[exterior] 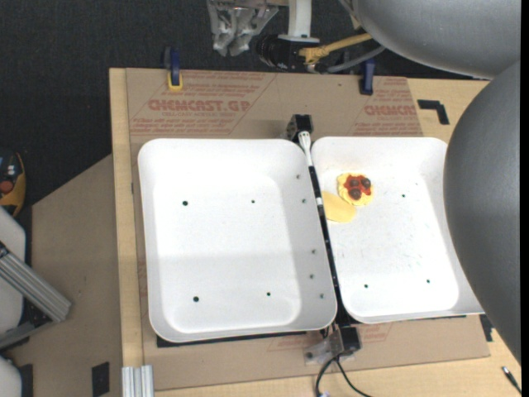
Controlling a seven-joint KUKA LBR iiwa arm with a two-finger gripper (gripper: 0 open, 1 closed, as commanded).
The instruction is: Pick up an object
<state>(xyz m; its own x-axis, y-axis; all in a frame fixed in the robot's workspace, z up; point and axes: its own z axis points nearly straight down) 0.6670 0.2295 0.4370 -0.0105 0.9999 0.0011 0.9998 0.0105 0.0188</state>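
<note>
Brown board carries two white bins (231,321) — a yellow object with red spots (350,193) lies at ten o'clock in the right one. At twelve o'clock hangs the gripper (235,33) — grasping nothing; jaw state unclear.

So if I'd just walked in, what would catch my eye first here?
Probably the big grey arm looming across the right side and top, partly covering the right bin. Next, the small yellow object with dark red spots in that bin, near the divider between the bins. The left bin is a broad white expanse, and the metal tool hangs above the bench's far edge.
</note>
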